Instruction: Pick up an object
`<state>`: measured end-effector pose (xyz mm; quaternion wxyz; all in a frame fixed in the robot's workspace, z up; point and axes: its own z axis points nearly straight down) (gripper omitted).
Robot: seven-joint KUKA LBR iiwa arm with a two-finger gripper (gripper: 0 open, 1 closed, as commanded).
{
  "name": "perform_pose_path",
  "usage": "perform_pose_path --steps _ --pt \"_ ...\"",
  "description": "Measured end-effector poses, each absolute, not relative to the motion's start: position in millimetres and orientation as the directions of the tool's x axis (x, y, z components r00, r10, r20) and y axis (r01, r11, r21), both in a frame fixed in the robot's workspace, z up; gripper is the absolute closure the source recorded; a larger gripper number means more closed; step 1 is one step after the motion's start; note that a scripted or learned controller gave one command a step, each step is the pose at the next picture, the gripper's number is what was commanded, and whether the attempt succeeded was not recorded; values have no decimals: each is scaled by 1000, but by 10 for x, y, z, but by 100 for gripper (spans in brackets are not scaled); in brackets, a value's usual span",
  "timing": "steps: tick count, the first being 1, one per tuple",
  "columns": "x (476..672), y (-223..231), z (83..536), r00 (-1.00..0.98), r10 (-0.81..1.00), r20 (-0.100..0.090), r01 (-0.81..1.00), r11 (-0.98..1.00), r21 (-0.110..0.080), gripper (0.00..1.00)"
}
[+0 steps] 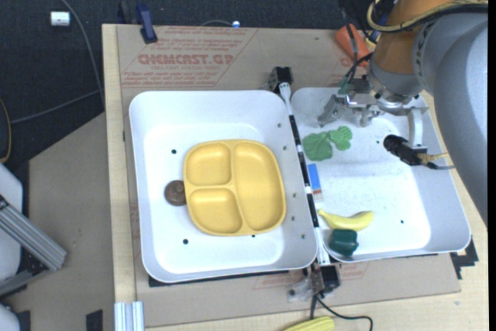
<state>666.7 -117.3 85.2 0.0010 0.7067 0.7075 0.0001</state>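
**Pick not yet made — gripper low over right bin**

Gripper (339, 109) sits at the right bin's (403, 240) 11 o'clock corner; nothing visibly between its parts, grasp state cannot tell. Green leafy piece (326, 143) lies just beside it at 7 o'clock. Banana (346, 219) and dark green object (343, 242) rest near 7 o'clock corner. Lift remains.

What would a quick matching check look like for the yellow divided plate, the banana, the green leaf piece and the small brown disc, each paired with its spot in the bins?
Things:
1. yellow divided plate
2. banana
3. green leaf piece
4. brown disc

Places:
A. right bin, near front edge
B. left bin, at the plate's left rim
C. middle of left bin
D. right bin, far half, below the gripper

Pairs: 1-C, 2-A, 3-D, 4-B
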Motion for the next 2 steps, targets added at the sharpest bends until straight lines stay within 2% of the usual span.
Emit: perform_pose_path --steps 1,2 --pt "6288 -971 846 0 1000 1 1000 0 -1 0" --pt "6294 -970 950 -1 1000 0 1000 1 1 100"
